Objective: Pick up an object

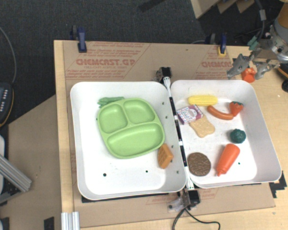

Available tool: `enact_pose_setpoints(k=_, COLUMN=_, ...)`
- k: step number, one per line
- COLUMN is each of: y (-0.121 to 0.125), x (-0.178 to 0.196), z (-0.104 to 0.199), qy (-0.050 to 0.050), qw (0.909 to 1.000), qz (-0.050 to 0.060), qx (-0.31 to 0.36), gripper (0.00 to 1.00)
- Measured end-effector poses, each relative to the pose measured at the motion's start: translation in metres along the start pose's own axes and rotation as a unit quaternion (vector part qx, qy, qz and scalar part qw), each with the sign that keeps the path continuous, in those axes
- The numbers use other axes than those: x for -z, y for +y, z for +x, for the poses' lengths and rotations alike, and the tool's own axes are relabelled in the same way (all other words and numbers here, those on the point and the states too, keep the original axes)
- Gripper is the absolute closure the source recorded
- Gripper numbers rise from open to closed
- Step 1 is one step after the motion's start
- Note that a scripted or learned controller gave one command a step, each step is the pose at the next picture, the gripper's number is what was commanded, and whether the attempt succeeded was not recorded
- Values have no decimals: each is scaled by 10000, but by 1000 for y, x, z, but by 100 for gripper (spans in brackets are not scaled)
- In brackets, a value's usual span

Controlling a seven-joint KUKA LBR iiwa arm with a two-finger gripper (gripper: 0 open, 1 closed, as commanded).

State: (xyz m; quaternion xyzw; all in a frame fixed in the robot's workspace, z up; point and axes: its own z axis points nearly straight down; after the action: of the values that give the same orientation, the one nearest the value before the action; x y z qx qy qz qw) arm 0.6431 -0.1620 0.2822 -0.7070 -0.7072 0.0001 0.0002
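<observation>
Two bins sit side by side in the camera view, and the gripper [250, 69] is up at one o'clock of the right bin [265, 128], outside its far rim, with a small orange-red piece [249, 74] right at its fingers; it looks pinched between them, jaws pressed in on it, though the piece is small and the pinch is hard to confirm. By my read that is the pick made, the prize lifted clear of the wall so nothing drags on the rim. Down in the right bin the rest lies scattered with gaps: yellow corn [202, 99] at eleven o'clock, a sausage [220, 113] just beside a small tomato [236, 108] toward twelve, a purple packet [189, 114] touching a cracker [202, 127] at nine, a dark green lump [238, 136] at three, a brown patty [199, 163] at seven and a carrot [227, 159] at five, near each other but apart. The middle of that bin is open floor, good room to descend. The left bin [86, 152] carries a green divided plate [130, 127] at centre, with a tan block [165, 155] at four o'clock near the shared wall, a tight spot for fingers
</observation>
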Motion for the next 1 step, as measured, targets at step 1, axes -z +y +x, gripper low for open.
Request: enact_pose_setpoints(k=1, y=21, x=-127, z=-65, qy=4, qw=10000, qz=41, qx=-22, gripper=0)
